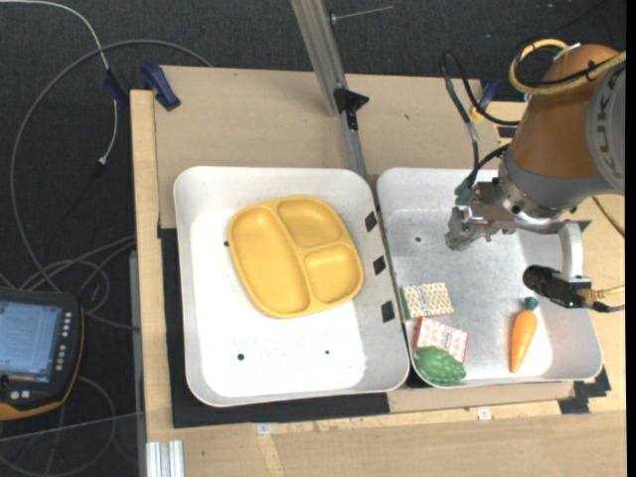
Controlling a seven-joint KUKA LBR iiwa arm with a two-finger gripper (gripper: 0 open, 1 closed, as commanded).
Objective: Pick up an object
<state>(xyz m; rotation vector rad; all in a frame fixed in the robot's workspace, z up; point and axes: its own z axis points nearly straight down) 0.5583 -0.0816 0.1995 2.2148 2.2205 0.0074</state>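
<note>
Nearest, along the right bin's (397, 192) front edge: green lump (440, 365), red-and-white packet (441, 338), patterned packet (427, 298) and carrot (523, 338), all candidates, clustered low and loose for grabbing. Further back, gripper (467, 229) over bare bin floor (open or closed, cannot tell), holding nothing visibly. Left bin (199, 266) bearing a yellow tray (293, 254), probably meant for drop-offs.

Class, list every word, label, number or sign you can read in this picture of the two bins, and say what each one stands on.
None can be read.
Patterned packet: print too small to read.
Red and white packet: markings blurred, unreadable.
Handheld screen at the left edge: display lit, its text too small to read.
</note>
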